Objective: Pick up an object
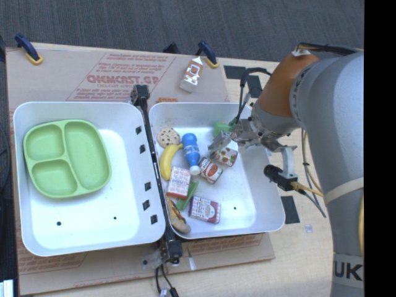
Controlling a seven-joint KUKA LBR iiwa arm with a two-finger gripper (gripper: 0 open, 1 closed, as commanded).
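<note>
The grey arm with its orange band (281, 85) reaches in from the right and bends down over the right-hand shallow white bin (263, 203); its two-finger gripper (223, 142) sits low over the upper middle of that bin, just above a small red-and-white carton (226, 156); whether the fingers are parted or closed cannot be told from this slant, and no object is seen between them.

The right bin holds a loose cluster of toy groceries; a round speckled cookie (167, 137) lies near the upper left corner; a yellow banana (168, 160) lies just below it, beside a blue-and-white bottle (190, 150) that rests tilted towards the centre; a green item (221, 129) shows partly behind the gripper; a red-and-white can (211, 171) lies on its side just below the small carton; a red-and-white box (179, 182) sits beneath the banana, with a thin green piece (189, 195) beside it; a flat red packet (205, 210) lies nearer the front wall; a hot-dog-like bun (178, 219) rests against the left wall at the front.

The left-hand shallow white bin (80, 228) bears a light green plastic tray with three compartments (66, 158) in its upper left part; a small white-and-orange carton (192, 74) lies on the cardboard sheet (93, 67) behind the bins.
</note>
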